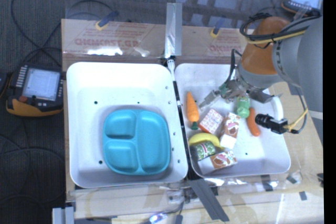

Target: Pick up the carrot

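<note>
The carrot (192,106), orange with a small green stub at its near end, lies along the left wall of the right bin (273,165). My gripper (227,93) hangs over the back middle of that bin, a little right of the carrot and apart from it. It stands open with nothing between its fingers. The grey arm with its orange band (262,57) reaches in from the right.
The right bin also holds a red patterned box (211,120), a small carton (230,131), a banana (203,138), a can (203,151), a green item (242,108) and a small orange piece (253,123). A blue divided plate (137,141) sits in the left bin (84,113).
</note>
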Controlling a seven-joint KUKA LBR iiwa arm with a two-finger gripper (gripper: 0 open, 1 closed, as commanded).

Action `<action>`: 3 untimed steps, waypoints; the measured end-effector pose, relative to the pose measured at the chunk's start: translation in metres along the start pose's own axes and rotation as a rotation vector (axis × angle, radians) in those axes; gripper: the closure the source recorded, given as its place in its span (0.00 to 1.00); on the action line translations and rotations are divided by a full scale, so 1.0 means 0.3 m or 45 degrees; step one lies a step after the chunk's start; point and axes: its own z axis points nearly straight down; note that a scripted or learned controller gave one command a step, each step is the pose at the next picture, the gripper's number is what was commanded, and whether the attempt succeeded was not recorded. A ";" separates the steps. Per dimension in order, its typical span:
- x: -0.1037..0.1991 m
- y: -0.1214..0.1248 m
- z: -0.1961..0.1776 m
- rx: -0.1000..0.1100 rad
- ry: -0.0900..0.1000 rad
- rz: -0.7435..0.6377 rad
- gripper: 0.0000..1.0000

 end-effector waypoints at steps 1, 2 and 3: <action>-0.172 0.009 -0.250 0.013 0.003 -0.035 0.00; 0.052 0.139 -0.265 0.017 0.004 0.372 0.00; 0.051 0.139 -0.265 0.017 0.003 0.372 0.00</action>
